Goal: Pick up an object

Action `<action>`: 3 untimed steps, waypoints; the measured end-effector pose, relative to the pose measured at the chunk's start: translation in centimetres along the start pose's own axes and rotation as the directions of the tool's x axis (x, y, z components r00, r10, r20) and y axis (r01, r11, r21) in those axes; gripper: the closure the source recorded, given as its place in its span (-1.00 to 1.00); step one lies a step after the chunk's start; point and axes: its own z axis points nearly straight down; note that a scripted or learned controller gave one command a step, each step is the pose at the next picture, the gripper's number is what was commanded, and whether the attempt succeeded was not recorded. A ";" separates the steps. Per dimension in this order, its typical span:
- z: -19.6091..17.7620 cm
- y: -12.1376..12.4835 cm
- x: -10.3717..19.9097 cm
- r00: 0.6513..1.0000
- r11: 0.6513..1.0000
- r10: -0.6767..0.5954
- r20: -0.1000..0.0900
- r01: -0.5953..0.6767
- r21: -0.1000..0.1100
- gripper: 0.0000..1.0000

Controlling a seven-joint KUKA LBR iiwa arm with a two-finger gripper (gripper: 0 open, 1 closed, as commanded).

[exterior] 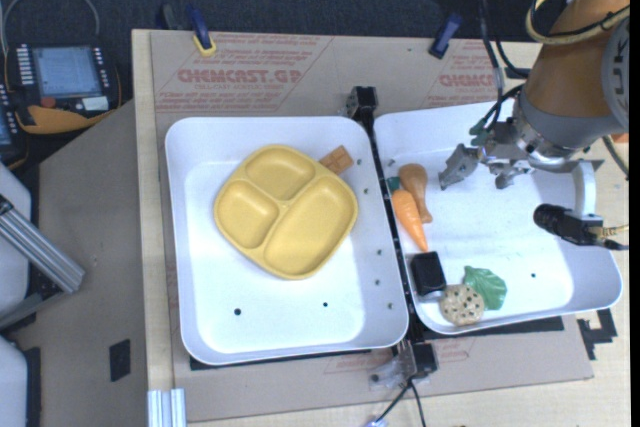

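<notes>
My gripper (480, 171) hangs over the back of the right bin (560, 270), its two grey fingers spread apart with nothing between them. To its left, against the bin's left wall, lie an orange carrot (408, 217) and a tan piece (415, 183). At the bin's front sit a black block (428, 272), a green leafy piece (487, 283) and a speckled round cookie (461, 304). The gripper touches none of them.
The left bin (200, 295) holds a yellow divided plate (287, 210) with a small brown block (337, 158) at its back edge. A black cylindrical part (563, 222) juts over the right bin's right side. The arm's body (575, 65) rises at the right.
</notes>
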 end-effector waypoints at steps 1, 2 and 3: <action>4.4 -0.2 -0.4 1.000 1.000 0.000 0.000 0.000 0.001 -1.00; 3.1 -0.1 -0.5 1.000 1.000 0.000 0.002 0.000 -0.005 1.00; -2.6 -0.3 0.5 1.000 1.000 -0.002 0.002 0.002 -0.009 1.00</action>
